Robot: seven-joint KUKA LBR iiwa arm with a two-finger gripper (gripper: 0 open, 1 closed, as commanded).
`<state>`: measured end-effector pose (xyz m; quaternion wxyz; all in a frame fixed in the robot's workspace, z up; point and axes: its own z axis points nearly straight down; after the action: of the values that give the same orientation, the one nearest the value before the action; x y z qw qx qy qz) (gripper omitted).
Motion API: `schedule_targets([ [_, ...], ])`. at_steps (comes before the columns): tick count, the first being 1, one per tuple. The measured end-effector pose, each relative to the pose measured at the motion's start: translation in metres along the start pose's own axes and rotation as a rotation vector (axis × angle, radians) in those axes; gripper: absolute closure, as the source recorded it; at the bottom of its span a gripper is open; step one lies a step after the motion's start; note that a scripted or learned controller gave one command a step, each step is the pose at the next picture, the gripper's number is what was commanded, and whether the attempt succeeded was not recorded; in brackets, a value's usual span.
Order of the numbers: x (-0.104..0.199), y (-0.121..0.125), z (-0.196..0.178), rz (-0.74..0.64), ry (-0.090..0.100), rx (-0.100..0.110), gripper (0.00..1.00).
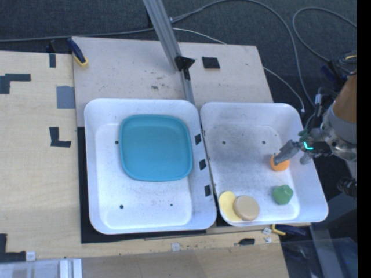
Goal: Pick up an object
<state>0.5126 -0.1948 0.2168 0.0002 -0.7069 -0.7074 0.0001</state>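
Here orange object [280, 164] directly under end effector [286, 153] fingertip

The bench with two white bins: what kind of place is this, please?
Likely a robotics lab test bench: a robot arm reaches over the right bin, loose cables cross the dark floor, and tape marks dot the wooden bench.

The wooden bench [35, 172] bears two white bins [104, 213] side by side.

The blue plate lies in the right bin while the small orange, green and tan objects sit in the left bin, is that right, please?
Not quite: the bins are swapped. The camera view shows the blue plate in the left bin, and the orange object, green object and tan object in the right bin.
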Motion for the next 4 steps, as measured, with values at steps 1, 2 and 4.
schedule_targets([
  [1,0.0,0.0,0.0,0.0,0.0,0.0,0.0],
  [2,0.0,0.0,0.042,0.0,0.001,0.004,0.0],
  [4,-0.002,0.001,0.127,0.0,-0.001,-0.001,0.0],
])
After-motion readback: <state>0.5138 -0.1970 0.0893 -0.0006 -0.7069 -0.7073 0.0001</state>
